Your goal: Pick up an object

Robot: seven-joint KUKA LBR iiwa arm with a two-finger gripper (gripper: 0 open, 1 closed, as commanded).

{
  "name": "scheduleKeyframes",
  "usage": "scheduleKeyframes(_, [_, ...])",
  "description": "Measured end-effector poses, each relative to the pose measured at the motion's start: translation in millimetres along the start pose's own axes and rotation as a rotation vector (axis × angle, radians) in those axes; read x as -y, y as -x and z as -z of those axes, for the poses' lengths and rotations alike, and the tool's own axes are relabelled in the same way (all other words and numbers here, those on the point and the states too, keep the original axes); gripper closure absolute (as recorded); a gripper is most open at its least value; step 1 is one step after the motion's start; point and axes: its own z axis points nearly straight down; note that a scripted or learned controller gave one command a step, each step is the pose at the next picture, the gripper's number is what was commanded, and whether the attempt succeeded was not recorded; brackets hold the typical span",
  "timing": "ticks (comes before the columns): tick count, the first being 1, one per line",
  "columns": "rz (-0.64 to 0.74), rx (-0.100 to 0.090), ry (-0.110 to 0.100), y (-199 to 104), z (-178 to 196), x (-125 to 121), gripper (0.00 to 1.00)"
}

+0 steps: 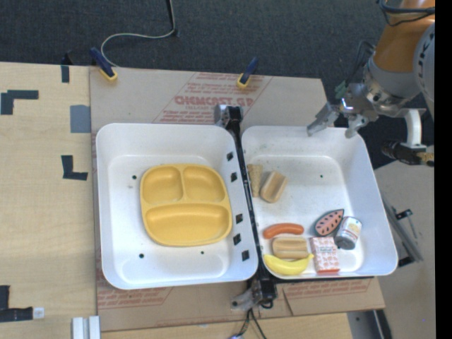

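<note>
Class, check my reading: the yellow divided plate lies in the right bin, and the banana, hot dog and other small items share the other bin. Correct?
Not quite. The camera view shows the yellow divided plate in the left bin, not the right. The banana, hot dog and other small items share the right bin.

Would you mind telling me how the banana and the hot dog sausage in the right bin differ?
The banana is yellow, while the sausage is reddish-orange. The banana curves and tapers to pointed ends; the sausage is nearly straight with rounded ends. The banana lies at the bin's near edge; the sausage lies farther in, with a bun between them. Both are long, lie flat, and rest in the right bin.
</note>
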Motion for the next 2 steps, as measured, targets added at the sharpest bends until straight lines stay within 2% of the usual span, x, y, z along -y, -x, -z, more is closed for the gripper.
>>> scheduleKeyframes(1, [0.0,0.003,0.003,39.6,-148.5,-15.0,0.0])
scheduleKeyframes(2, [-0.001,0.002,0.003,14.0,-148.7,67.4,0.0])
